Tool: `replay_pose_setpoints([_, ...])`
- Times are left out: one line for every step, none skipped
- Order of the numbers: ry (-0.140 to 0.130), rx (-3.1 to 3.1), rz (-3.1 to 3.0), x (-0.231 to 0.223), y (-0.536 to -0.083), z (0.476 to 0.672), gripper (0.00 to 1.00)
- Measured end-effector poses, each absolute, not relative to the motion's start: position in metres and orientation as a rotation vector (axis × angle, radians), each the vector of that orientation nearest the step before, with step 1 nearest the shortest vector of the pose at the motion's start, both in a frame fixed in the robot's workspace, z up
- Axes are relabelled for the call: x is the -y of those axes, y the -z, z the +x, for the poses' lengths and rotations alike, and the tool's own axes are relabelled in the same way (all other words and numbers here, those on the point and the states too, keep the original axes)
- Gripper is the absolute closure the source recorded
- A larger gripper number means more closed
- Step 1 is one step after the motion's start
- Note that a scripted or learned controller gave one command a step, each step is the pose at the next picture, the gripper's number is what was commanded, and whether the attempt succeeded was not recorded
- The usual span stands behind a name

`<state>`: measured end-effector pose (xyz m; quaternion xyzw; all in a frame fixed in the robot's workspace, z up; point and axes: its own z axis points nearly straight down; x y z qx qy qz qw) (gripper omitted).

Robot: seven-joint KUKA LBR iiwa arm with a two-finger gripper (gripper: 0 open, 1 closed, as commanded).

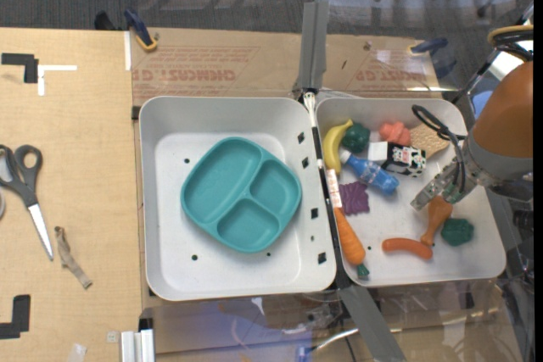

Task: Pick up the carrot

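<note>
1. Right bin (479,260): cluttered with toy food.
2. Gripper (437,192): open or closed, cannot tell; over an orange toy (436,222).
3. Carrot (348,240): against left wall, well apart.
4. Approach step, seemingly; next, cross left and align with carrot.

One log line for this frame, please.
pincer: low in right bin, beside orange piece | carrot: lying along that bin's left wall, apart from pincer | task: carrot not picked up

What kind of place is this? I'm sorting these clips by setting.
Probably a robotics lab bench: two white bins side by side, toy food such as a carrot and banana, scissors lying on the wooden bench top.
</note>
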<state>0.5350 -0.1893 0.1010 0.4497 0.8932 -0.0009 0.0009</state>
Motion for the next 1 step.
replay_pose_setpoints([0.000,-2.752,1.507,0.1308,-0.1529,0.6322,1.00])
